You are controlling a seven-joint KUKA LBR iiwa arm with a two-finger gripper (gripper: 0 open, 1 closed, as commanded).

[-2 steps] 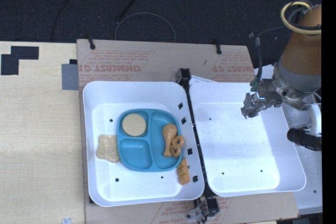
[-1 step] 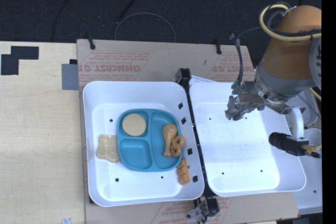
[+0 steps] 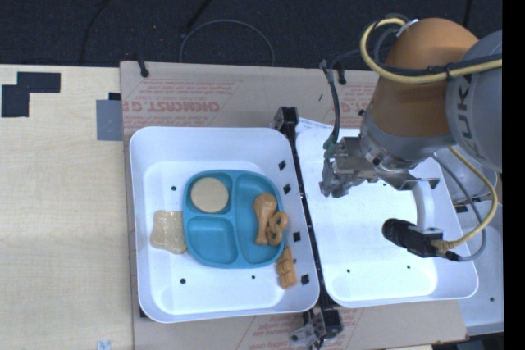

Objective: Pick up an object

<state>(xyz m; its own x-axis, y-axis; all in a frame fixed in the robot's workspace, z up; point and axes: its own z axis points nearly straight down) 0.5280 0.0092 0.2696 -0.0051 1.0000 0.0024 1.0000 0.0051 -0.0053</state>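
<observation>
Two white bins sit side by side; the left bin [image 3: 156, 152] holds a blue divided plate [image 3: 215, 242] bearing a round tan disc [image 3: 208, 194] and a pretzel-like piece [image 3: 269, 219], with a pale slice [image 3: 168, 231] and a small tan piece [image 3: 285, 267] beside it. Over the right bin [image 3: 369, 275], near its upper left, hangs the gripper [image 3: 335, 186], carrying nothing that I can see, though its grip cannot be told.
</observation>
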